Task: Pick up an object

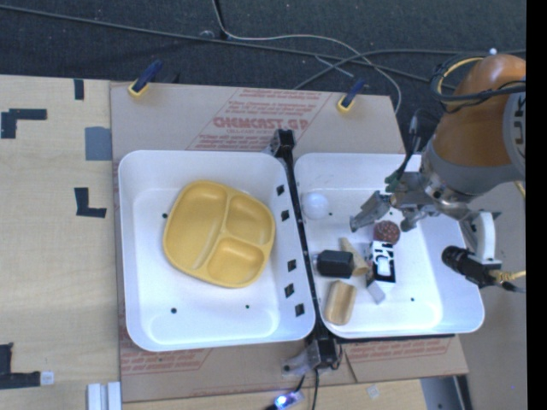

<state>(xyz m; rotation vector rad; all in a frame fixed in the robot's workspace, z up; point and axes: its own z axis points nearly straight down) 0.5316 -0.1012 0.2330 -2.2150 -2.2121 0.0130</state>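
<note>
Camera view is showing the gripper (386, 214) hanging over the right bin (453, 314) with fingers spread wide and nothing between them, seemingly lining up on the small brown round object (387, 230) lying just beneath; the yellow tray (220, 232) is sitting untouched in the left bin (145, 314).

A robotics lab: taped bench (51, 229), clamped cardboard sheet (256, 118), trailing cables (282, 45), two white bins (137, 254).

Arm (483, 109) cut by right edge; small black-white object (383, 260) indistinct.
</note>
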